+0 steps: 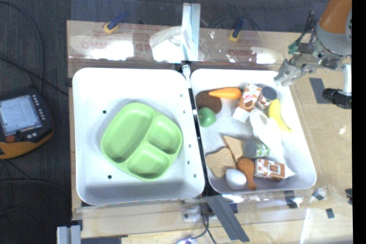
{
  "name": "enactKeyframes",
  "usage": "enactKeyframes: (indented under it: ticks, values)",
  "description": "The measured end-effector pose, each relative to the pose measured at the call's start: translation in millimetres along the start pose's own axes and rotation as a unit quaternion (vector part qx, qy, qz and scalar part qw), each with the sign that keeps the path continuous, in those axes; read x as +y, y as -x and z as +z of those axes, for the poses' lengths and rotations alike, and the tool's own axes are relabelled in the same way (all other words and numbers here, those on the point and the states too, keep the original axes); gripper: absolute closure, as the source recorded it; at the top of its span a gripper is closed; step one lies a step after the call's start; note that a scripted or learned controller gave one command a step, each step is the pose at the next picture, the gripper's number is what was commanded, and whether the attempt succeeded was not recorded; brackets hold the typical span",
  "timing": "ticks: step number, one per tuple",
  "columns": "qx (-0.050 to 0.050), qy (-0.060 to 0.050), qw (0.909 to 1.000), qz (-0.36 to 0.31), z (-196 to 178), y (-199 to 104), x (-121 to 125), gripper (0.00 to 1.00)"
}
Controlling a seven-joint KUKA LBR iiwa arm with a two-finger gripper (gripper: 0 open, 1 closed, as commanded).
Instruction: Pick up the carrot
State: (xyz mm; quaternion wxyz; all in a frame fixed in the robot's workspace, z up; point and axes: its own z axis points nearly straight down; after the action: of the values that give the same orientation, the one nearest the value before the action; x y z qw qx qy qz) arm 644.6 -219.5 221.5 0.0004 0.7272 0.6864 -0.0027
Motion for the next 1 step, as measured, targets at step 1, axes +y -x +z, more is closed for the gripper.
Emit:
enactKeyframes:
  ticks: [1]
  values:
    - [0.0, 0.0, 1.0, 0.009, 20.5, -7.0, 23.8, 1.0]
